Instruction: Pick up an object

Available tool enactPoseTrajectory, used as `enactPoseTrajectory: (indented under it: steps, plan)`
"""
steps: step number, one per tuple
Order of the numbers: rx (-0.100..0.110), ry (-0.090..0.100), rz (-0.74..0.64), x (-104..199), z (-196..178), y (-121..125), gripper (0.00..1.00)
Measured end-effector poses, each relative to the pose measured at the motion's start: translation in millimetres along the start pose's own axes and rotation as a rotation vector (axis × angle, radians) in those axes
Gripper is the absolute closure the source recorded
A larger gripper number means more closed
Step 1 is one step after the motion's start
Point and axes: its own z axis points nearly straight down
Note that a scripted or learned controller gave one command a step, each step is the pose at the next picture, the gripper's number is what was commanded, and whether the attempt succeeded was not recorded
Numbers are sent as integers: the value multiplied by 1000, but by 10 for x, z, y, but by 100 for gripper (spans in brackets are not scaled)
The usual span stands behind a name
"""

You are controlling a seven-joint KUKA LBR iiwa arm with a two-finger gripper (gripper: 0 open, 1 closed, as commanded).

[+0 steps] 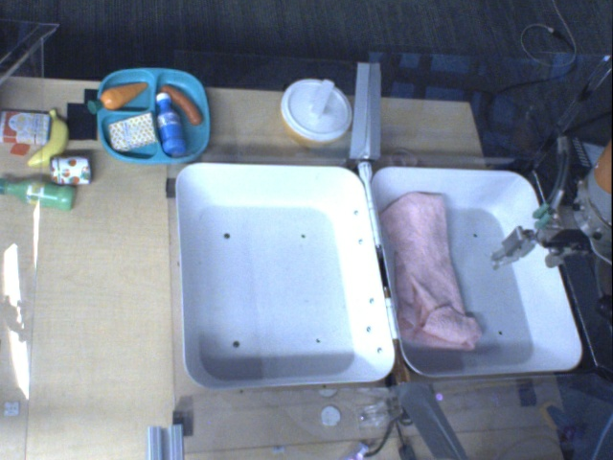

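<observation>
A rolled pink cloth (428,268) lay in the right bin (508,348), pressed up along that bin's left wall, just beside the divider between the two bins. It ran lengthwise from the far end toward the near end, its near end bunched into a thicker fold. As the only loose thing in either bin, it was most likely the object meant for picking. The left bin (278,276) showed bare white floor with a few small dark dots.

The tool (512,246) hung over the right side of the right bin, well apart from the cloth, with open floor between them. It held nothing. Whether it was wide or narrow could not be told: one pale prong pointed left toward the cloth, and the rest merged into dark hardware at the frame's right edge, where the arm was cut off. Its height above the bin floor was also hard to judge from this slanted view.

Beyond the bins, on the table (86,333), sat a blue divided tray (196,113) of toy food, a white lidded cup (317,111), and, at the far left, a banana (50,140), a small can (71,170) and a green bottle (38,194), likely just set aside
</observation>
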Motion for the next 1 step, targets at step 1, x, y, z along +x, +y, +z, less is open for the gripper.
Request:
enactPoseTrajectory:
  steps: [1]
  plan:
    - [1, 0, -27, 448, 1416, 528, 0]
